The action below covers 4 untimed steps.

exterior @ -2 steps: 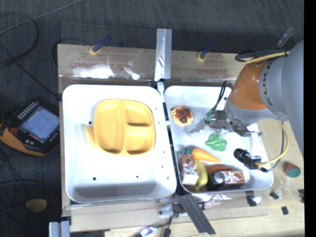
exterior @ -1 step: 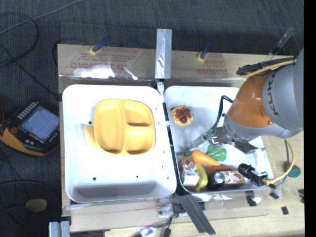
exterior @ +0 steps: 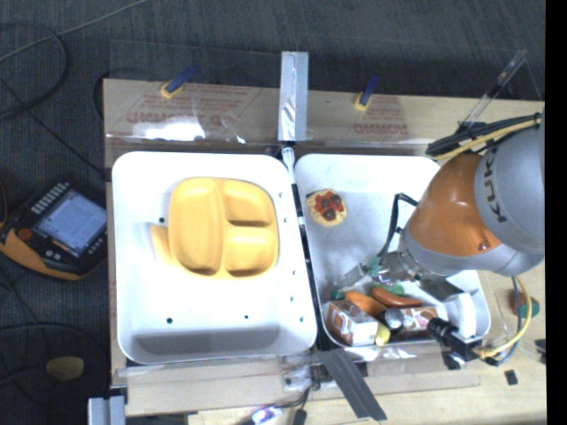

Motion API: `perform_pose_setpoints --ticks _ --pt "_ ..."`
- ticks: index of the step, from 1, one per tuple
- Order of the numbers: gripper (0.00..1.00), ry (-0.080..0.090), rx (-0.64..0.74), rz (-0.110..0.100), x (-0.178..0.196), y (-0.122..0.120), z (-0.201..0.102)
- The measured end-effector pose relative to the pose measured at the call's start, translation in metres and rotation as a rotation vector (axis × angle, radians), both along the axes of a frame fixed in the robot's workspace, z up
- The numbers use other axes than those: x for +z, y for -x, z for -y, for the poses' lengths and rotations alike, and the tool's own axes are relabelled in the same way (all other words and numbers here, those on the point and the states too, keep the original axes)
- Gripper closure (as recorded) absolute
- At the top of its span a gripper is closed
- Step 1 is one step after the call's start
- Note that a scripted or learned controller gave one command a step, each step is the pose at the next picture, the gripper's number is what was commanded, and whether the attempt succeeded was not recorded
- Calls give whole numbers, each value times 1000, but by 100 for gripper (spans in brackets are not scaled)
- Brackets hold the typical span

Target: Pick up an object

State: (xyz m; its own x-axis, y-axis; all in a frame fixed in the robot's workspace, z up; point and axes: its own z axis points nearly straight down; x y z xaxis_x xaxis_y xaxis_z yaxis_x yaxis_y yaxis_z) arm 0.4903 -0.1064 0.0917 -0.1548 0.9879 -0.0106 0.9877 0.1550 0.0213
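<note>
Orange and red is pretty much all you get in the pile of small items [exterior: 381, 312] crammed into the near end of the right bin [exterior: 354, 184], and that pile is what the arm has to pick from. The claw [exterior: 383, 273] sits low at the pile's far edge, just beside the topmost orange piece [exterior: 390, 296], with the wrist bulk hiding most of it, so I honestly can't tell if it's spread or clamped, or if anything is in it. The key thing: the pile lies toward the near wall of the right bin from the claw, and that orange piece runs lengthwise across the bin, side to side. My guess is a short drop toward the near wall does it. The little round red-topped thing [exterior: 327, 206] sits alone further up the right bin, well apart. The yellow divided tray [exterior: 221, 226] in the left bin [exterior: 133, 326] isn't in play.
</note>
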Motion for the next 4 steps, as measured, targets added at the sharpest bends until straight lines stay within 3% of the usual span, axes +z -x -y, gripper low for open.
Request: perform_pose_setpoints --ticks 1,2,3,4 --pt "0 -7 -56 -12 -2 -38 -6" --pt "0 -4 -51 -2 -1 -1 3" --pt "0 -6 172 -24 91 -20 -21" --pt "0 -7 -22 -14 -2 -6 32"
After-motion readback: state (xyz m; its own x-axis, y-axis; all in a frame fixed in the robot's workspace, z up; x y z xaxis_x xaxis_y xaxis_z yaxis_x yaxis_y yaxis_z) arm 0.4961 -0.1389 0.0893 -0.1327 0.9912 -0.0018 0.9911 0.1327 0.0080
